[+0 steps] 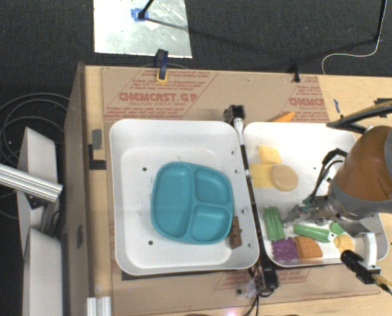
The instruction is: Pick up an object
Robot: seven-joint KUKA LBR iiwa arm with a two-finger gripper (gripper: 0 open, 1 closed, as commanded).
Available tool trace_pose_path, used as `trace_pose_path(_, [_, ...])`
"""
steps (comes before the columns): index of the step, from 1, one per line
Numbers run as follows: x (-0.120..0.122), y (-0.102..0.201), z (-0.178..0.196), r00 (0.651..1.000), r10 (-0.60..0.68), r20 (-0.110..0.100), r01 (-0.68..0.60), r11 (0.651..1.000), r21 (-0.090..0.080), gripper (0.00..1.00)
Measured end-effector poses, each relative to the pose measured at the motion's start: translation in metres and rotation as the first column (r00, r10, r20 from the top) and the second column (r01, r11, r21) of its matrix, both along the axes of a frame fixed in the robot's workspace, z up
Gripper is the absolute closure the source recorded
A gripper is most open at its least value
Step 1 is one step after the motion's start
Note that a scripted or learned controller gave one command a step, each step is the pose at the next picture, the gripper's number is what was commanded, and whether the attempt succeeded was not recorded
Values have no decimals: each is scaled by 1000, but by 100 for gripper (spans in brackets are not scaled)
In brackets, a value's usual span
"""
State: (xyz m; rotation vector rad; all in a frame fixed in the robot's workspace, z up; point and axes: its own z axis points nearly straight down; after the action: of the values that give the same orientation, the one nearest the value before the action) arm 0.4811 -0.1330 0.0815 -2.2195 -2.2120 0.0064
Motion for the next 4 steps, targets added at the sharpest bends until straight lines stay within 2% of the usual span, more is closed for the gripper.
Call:
trace_pose_path(1, [100,6,11,1000,12,19,-12,1000,-5,0])
trace_pose_path(2, [0,-32,2,1000,-3,2,3,1000,-2,0])
trace_pose_path(3, [88,-47,101,1000,10,23,-10,1000,-9,0])
trace_pose_path(4, [131,1,69,1000,14,13,-13,1000,-3,0])
